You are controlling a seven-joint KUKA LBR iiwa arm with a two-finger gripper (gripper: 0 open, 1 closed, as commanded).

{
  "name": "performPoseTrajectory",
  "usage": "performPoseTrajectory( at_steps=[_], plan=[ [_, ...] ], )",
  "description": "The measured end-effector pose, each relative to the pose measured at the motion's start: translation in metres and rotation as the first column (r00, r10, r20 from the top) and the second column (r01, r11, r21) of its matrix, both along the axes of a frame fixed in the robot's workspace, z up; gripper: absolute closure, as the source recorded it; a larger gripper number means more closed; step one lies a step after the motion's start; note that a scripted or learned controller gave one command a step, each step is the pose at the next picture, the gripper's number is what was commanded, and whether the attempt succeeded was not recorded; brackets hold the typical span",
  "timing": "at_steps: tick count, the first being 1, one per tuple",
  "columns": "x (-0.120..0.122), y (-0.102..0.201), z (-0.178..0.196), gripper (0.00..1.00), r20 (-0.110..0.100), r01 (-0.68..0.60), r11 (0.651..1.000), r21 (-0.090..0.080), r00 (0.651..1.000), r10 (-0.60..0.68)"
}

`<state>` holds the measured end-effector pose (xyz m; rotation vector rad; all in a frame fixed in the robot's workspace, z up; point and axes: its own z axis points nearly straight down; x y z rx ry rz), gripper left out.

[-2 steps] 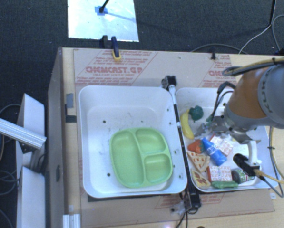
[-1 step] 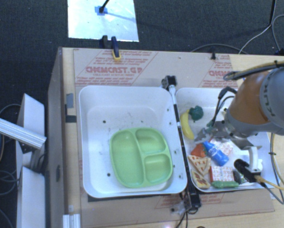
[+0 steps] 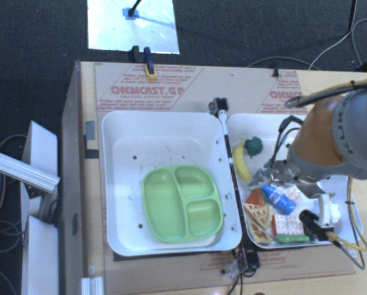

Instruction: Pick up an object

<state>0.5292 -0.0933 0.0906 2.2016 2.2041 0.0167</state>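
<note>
Both white bins (image 3: 165, 128) look like smooth glossy plastic, green divided tray (image 3: 182, 203) same but more matt, bench top (image 3: 171, 88) prob paper-covered board w/ red print.

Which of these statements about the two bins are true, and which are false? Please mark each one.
1. The green tray lies in the left bin. True.
2. The banana lies on the green tray. False: it is in the right bin, near the divider.
3. The arm is above the right bin. True.
4. The green tray has one compartment. False: it has three.
5. The blue bottle lies in the right bin. True.
</note>
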Motion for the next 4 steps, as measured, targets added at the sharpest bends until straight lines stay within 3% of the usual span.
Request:
performPoseTrajectory(
  at_steps=[2,3,4],
  plan=[
    [-0.025,-0.008,-0.001,0.0,-0.005,-0.002,1.0,0.006,1.0,0.002],
    [-0.024,-0.011,0.01,1.0,-0.001,0.0,1.0,0.0,1.0,0.0],
    [-0.033,-0.026,0.114,1.0,-0.022,-0.002,1.0,0.01,1.0,0.003]
  ],
)
